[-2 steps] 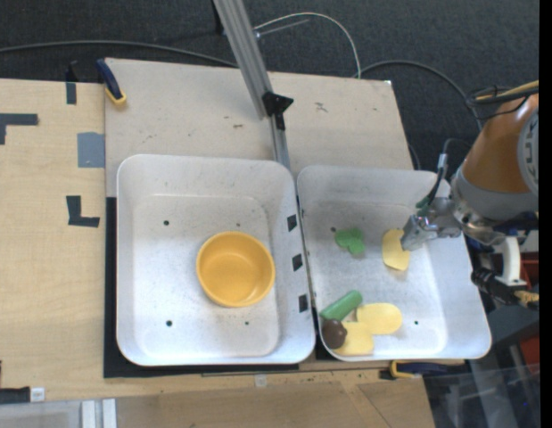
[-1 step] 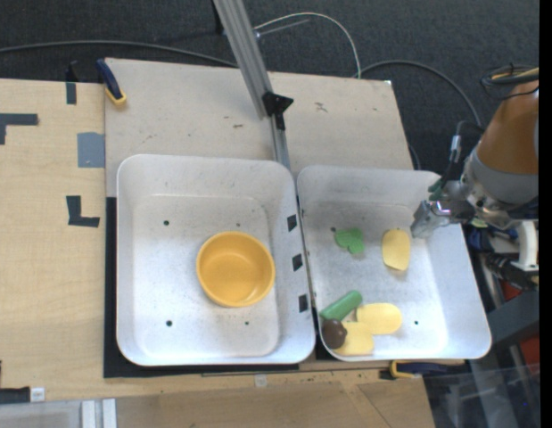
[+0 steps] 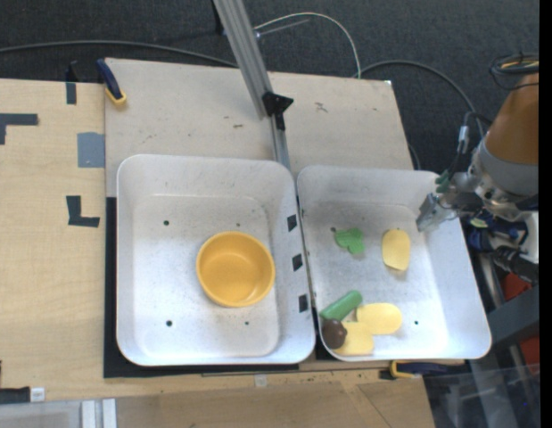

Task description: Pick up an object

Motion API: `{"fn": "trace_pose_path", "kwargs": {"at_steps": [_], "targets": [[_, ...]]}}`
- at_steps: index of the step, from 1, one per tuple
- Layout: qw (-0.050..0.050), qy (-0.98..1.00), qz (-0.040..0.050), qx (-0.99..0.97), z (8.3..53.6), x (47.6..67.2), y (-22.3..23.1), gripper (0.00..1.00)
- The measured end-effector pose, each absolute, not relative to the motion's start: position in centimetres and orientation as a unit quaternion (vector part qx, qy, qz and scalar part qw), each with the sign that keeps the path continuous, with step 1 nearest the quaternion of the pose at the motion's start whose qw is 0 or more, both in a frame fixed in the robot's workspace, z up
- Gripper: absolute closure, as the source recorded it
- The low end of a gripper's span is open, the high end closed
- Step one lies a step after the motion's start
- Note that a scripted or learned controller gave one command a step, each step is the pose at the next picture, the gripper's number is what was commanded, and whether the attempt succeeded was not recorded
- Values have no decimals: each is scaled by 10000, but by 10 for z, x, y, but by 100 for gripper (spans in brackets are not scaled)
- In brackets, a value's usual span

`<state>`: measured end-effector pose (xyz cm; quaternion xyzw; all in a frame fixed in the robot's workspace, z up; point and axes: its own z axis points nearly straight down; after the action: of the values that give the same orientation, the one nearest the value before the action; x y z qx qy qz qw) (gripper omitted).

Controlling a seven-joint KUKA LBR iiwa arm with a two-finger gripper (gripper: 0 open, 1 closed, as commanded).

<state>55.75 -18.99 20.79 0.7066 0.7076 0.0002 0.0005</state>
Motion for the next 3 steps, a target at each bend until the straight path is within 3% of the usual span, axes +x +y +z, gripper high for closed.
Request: {"fn": "trace_pose_path", "kwargs": {"at_steps": [1,3], "targets": [[-10,7098,7,7044,210,570,-131,100],[-11,7094,0,7048,205,570,-31,100]]}}
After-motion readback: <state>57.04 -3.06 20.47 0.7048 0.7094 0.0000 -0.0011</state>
